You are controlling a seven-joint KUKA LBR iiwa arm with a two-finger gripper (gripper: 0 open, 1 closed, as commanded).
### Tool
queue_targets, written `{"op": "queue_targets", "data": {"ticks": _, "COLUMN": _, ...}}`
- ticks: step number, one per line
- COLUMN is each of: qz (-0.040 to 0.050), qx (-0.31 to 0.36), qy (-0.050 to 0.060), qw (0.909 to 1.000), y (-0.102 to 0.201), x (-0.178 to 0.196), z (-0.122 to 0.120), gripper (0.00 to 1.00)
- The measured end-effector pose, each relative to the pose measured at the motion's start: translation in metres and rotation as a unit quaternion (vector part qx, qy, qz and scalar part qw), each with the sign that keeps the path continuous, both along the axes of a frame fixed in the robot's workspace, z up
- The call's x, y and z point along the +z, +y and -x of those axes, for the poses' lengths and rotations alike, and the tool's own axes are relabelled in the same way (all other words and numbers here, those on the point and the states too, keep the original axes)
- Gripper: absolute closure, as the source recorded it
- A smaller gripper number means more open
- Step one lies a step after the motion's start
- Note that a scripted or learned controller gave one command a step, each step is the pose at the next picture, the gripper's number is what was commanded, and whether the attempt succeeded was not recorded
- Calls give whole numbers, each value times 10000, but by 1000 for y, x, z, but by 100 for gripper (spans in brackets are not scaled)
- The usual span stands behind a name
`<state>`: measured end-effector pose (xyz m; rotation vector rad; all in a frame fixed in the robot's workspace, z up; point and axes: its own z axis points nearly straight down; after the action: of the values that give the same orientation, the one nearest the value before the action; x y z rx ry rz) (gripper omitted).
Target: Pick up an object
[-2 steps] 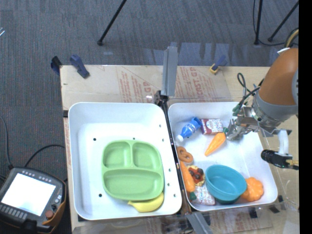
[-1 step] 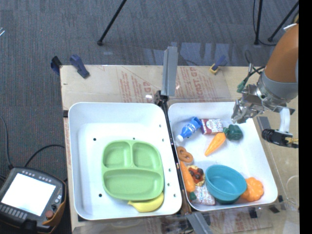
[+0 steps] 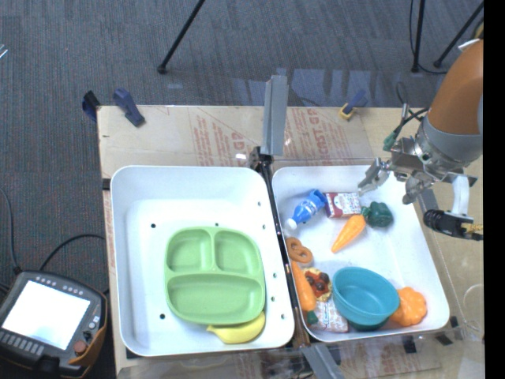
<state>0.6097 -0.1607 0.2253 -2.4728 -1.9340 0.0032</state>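
Lying orange carrot [image 3: 349,233], tapered

I see the right white bin [image 3: 410,239] crowded: a blue-and-white plastic bottle [image 3: 306,209] lying beside a red packet [image 3: 342,204], an orange toy carrot [image 3: 349,233] tilted next to a dark green toy vegetable [image 3: 379,214]. Nearer me sit a blue bowl [image 3: 364,296], an orange toy pumpkin [image 3: 409,307] touching it, and a brown pretzel [image 3: 299,251].

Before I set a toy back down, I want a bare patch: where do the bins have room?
Left bin: bare floor behind the green plate and down its left side. Right bin: a patch between the carrot, the bowl and its right wall. Its front and left side are crowded around the bowl, pretzel and bottle.
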Motion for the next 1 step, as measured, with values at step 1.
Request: {"op": "queue_targets", "data": {"ticks": 1, "qz": 0, "qx": 0, "qy": 0, "qw": 10000, "y": 0, "x": 0, "z": 0, "gripper": 0}}
